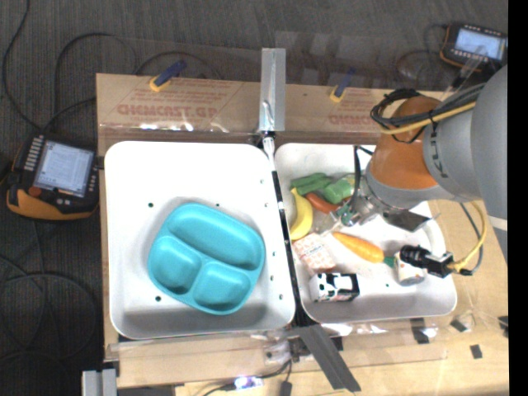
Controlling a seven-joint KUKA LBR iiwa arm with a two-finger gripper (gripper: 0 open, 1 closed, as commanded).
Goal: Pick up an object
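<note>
Objects for picking lay crowded in the right bin (445,299), which serves here as the landmark: a banana (302,214) against its left wall, a green vegetable (323,187) toward its far left corner, an orange carrot (360,247) across its middle, a white and red packet (317,252) left of the carrot, and a black and white carton (334,285) near its front wall. The gripper (353,213) hung low inside this bin, between the green vegetable and the carrot, with the orange-banded wrist above it hiding most of it; whether it was open or closed could not be told, and nothing could be seen held in it. Its place among the clutter suggested a descent toward one of the pieces near the bin's middle, probably because they lay clear of the walls. Left of the right bin, the left bin (124,172) held a teal divided plate (206,256).
</note>
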